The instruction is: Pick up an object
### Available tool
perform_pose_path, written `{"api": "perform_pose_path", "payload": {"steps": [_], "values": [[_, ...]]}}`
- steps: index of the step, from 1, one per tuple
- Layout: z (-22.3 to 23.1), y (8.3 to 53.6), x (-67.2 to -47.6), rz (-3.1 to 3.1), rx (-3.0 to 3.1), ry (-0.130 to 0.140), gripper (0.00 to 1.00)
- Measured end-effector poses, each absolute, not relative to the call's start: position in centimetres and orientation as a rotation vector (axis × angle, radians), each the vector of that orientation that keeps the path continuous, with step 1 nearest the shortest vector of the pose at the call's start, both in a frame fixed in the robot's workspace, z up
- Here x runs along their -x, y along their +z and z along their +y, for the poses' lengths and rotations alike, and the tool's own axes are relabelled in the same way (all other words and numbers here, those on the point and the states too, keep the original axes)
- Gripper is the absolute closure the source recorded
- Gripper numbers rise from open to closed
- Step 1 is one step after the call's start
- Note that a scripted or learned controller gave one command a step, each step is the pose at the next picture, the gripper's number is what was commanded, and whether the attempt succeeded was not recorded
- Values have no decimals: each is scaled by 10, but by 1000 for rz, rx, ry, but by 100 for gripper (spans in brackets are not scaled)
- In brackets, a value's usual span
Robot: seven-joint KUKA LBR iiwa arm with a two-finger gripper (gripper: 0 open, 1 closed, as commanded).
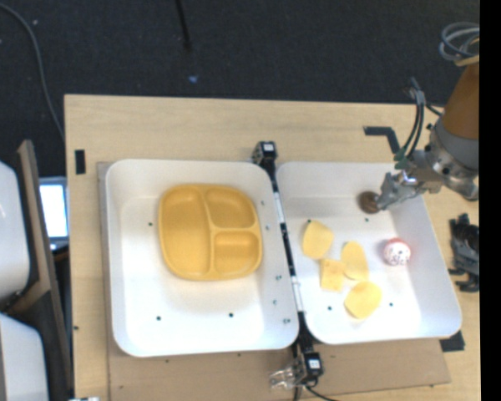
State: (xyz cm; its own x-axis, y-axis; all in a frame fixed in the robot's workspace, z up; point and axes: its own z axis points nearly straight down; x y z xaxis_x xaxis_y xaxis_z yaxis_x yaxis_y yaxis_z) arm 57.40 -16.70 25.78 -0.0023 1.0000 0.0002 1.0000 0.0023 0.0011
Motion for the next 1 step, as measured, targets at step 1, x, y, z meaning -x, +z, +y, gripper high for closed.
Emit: {"api": "perform_pose_path", "payload": {"steps": [1], "values": [[-143, 191, -534, 2224, -2224, -4, 100]]}}
